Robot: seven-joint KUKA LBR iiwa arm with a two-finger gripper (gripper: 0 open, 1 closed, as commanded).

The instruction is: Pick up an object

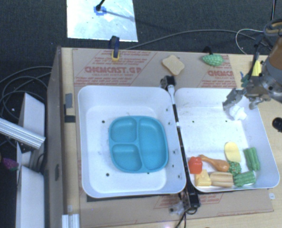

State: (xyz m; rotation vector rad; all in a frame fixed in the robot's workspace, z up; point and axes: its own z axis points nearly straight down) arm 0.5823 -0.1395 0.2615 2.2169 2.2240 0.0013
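Note:
My gripper hangs over the far right part of the right bin, with the grey arm reaching in from the right. A small white shape lies just under it; whether it is held is unclear. Toy foods are piled in the bin's near right corner, well apart from the gripper: a red piece, an orange piece, a yellow piece, a yellow wedge, a tan roll and green pieces.
A blue divided plate lies in the left bin. Beyond the bins on the cardboard sit a tan bread slice, a green toy and a yellow clamp. Cables run along the bench's back.

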